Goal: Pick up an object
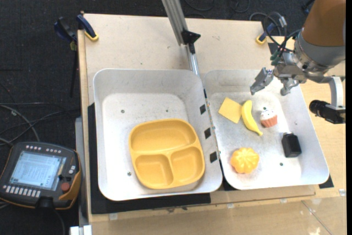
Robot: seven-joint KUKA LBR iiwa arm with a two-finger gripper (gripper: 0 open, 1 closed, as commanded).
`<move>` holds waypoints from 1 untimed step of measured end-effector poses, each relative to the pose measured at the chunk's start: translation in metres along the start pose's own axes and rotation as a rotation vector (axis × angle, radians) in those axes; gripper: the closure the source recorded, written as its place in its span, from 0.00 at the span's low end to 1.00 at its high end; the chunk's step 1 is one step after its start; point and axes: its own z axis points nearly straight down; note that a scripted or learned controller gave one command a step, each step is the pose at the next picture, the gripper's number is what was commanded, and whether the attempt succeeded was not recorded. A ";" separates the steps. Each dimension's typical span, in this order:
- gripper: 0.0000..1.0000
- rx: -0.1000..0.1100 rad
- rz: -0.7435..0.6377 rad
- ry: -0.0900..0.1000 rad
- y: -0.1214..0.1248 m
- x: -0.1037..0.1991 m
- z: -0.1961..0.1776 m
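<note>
So the gripper (274, 84) is hanging over the back part of the right bin (313, 170), fingers spread apart and nothing between them, so it's released right now. Using the banana (251, 117) as the landmark: it's lying in the right bin just in front of the gripper, a bit toward the left bin, not touching either finger. Right beside the banana on the arm's side a little cupcake-looking thing (268, 116) with white top and pink base is sitting, pretty much touching it or close to it, hard to say which. On the banana's other side a flat yellow block (230, 110) like a cheese slice is lying, just beside it. In front of the banana an orange ridged thing (245, 160) is sitting, maybe a small pumpkin or a peeled orange, too blurry to call. A small black block (291, 145) is resting further toward the arm, apart from the banana. Way over from the banana, the left bin (110, 85) is holding a yellow divided plate (166, 153). The arm (324, 25) is getting cut off by the frame edge, and the wrist is a tangle of cables I can't really make out.
</note>
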 end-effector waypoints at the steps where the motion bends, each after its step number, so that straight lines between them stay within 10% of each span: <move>1: 0.00 0.000 0.001 0.000 0.000 0.000 0.000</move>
